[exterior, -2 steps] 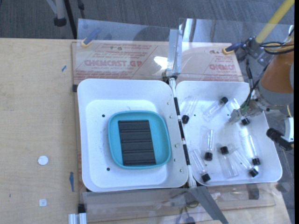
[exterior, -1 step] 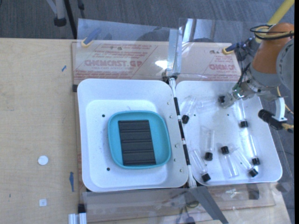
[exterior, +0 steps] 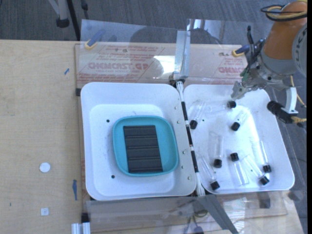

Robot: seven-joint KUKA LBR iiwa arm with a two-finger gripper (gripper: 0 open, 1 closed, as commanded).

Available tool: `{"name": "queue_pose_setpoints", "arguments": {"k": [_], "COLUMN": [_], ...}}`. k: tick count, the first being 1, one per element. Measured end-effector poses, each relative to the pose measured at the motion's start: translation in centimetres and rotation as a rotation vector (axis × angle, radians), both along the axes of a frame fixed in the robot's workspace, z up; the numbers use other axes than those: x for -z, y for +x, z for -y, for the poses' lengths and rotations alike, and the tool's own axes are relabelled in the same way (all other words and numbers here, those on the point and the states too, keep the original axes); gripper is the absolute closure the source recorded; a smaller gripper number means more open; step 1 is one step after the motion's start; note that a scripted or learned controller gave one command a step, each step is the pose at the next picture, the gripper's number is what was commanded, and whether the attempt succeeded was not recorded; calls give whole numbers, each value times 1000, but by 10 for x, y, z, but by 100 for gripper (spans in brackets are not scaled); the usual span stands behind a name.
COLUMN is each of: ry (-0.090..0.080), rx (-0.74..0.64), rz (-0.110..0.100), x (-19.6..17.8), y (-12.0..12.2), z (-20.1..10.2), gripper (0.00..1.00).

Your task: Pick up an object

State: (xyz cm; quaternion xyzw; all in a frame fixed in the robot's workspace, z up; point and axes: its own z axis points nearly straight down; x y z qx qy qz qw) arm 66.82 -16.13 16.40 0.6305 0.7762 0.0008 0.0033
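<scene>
0 objects picked so far: claw (exterior: 237,92) sits at the far edge of the right bin (exterior: 278,130), grip state can't tell, nearest capped vial (exterior: 232,104) lies just beside it, grasp and lift remain.

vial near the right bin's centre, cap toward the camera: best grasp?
Judging by its pose, take the clear vial mid-barrel from straight above, fingers closing across its width. It lies flat with its long axis running roughly up-down in the view, black cap at the near end. The barrel is longer than the cap; neighbouring vials lie apart.
</scene>
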Motion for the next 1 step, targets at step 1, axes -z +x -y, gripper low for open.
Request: {"name": "queue_pose_setpoints", "arguments": {"k": [1], "ry": [0], "rx": [0], "rz": [-2], "x": [1], "y": [0], "z": [0], "gripper": [0]}}
